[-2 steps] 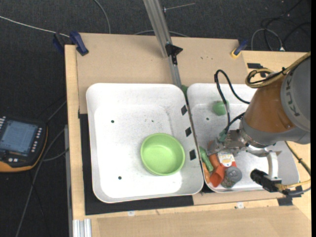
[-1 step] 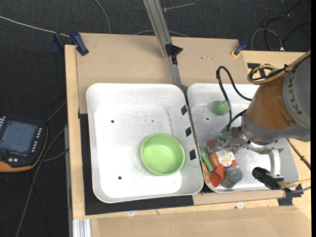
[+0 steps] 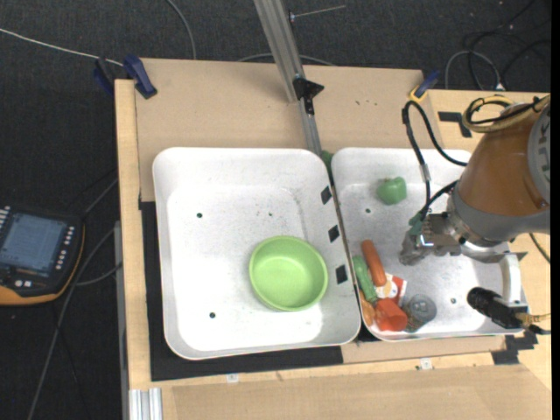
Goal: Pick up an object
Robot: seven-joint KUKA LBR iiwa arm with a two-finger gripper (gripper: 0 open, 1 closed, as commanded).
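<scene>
Arm over right bin (image 3: 455, 318); jaws (image 3: 418, 245) low above its floor, state cannot tell, partly hidden. Green pepper-like toy (image 3: 391, 189) near the back; carrot (image 3: 373, 262) and red clutter (image 3: 389, 313) along left wall. Green bowl (image 3: 288, 273) in left bin (image 3: 188, 199).

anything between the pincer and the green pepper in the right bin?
Nothing visible. The pincer sits over the right bin, and the green pepper lies toward the back with bare white floor between them. The carrot and the other pieces lie along the bin's left wall, off that line.
</scene>
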